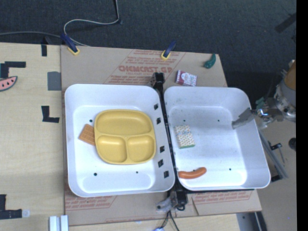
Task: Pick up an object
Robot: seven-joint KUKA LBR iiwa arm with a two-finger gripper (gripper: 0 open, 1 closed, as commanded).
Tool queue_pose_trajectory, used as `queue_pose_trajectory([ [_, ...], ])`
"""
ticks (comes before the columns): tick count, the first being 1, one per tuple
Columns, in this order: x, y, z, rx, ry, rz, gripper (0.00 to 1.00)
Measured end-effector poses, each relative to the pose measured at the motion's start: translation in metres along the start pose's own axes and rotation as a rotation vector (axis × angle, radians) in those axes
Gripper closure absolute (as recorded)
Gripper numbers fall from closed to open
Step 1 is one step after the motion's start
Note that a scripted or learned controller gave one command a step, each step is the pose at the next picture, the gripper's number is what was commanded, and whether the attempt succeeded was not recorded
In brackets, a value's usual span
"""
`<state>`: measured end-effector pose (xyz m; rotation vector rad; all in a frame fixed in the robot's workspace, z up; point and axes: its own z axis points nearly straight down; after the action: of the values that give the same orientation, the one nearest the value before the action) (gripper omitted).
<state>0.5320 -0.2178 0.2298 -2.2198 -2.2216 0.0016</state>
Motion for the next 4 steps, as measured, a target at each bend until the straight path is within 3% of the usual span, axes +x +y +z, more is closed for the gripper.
queue_pose_trajectory([
  [1,0.034,0.017,0.143,-0.005,0.000,-0.001,0.00],
  [2,0.083,0.061,0.143,-0.007,-0.001,-0.002,0.00],
  [3,0.119,0.128,0.144,-0.004,-0.001,-0.002,0.00],
  [4,0.118,0.128,0.134,-0.002,-0.004,-0.003,1.00],
])
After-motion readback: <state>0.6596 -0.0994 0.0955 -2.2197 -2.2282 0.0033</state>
